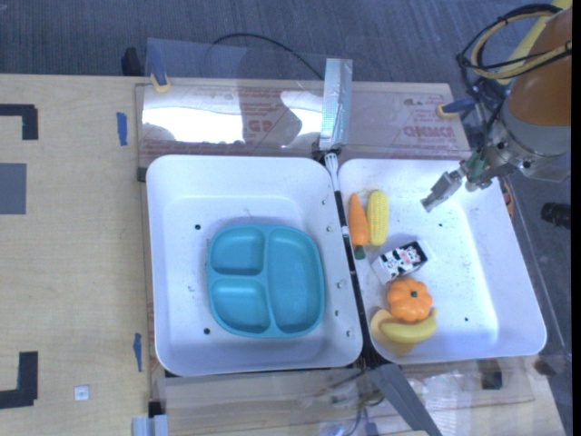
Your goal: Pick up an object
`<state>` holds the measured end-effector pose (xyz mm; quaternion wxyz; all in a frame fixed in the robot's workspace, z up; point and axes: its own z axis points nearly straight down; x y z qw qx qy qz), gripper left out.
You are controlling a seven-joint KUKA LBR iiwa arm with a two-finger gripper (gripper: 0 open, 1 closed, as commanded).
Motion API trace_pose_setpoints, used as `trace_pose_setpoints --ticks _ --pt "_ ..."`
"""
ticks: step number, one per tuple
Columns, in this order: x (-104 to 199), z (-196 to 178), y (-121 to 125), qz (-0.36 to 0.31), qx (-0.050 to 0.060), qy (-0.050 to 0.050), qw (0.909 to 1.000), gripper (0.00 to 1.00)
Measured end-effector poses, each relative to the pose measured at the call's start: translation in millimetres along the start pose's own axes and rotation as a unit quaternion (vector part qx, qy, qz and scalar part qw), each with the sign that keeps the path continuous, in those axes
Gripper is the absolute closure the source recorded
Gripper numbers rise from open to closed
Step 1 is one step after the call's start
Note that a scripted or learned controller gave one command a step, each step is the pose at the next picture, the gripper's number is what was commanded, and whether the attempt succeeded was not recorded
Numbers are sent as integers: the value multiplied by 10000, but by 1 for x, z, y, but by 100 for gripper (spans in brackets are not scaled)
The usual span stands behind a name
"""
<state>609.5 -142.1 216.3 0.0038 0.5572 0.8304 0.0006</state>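
The right bin (486, 271) holds an orange carrot (358, 221) and a yellow corn cob (378, 216) side by side near its left wall. Below them lies a small black-and-white object (400, 259). An orange pumpkin (409, 300) rests on a yellow banana (404, 330) at the bin's front left. My gripper (441, 192) hangs over the upper right part of this bin, pointing left and down, well apart from all the objects. Nothing shows between its fingers.
The left bin (172, 243) holds a blue divided plate (266, 278). A clear panel and a metal post (336, 103) stand behind the bins. Cables (508, 44) loop above the arm at the upper right. Wooden bench (68, 243) spreads to the left.
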Motion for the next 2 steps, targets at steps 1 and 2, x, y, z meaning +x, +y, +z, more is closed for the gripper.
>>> trace_pose_setpoints --ticks 1,2 --pt "57 33 48 -114 30 42 9999 0" --pt "34 129 31 821 2 11 9966 0"
